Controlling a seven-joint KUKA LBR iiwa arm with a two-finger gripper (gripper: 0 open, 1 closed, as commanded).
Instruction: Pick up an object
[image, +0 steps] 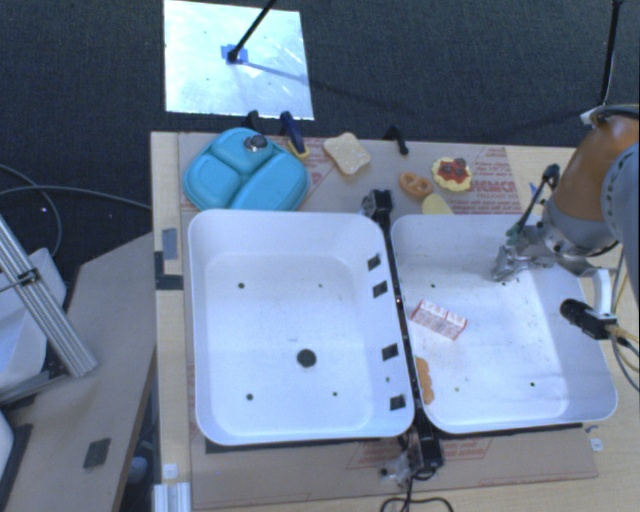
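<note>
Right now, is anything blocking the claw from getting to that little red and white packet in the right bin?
Nothing visible does. The claw sits over the right bin, toward its far side, and the packet lies on bare white floor nearer the middle divider. The floor between them looks open.

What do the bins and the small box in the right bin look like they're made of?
Bins: probably moulded plastic; smooth white walls with rounded corners and a faint sheen. Box: likely printed card or paper wrap; flat faces, sharp edges, red-and-white print. It is too small to be sure.
</note>
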